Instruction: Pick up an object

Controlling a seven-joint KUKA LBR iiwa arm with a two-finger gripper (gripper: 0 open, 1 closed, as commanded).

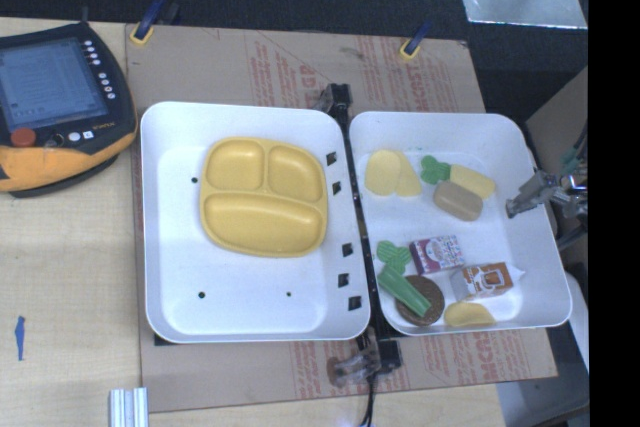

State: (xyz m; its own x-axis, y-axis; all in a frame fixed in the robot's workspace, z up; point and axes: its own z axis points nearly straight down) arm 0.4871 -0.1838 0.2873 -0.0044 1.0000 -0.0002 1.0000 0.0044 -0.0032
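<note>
**Pincer waits at the right edge, nothing chosen**

My pincer (pixel 527 199) hangs at the frame's right edge; I cannot tell its state. Nearest, at centre right in the right bin (pixel 520 245), lies a tan block (pixel 458 201): probably light and firm; I'd pinch its short sides.

A yellow divided plate (pixel 266 196) lies in the white left bin (pixel 170 300); the white right bin (pixel 520 140) holds pale yellow, green, tan and brown toy foods and a maroon carton (pixel 437 254). An orange-edged grey tablet (pixel 55 105) sits upper left on the tan worktop (pixel 60 315).
</note>
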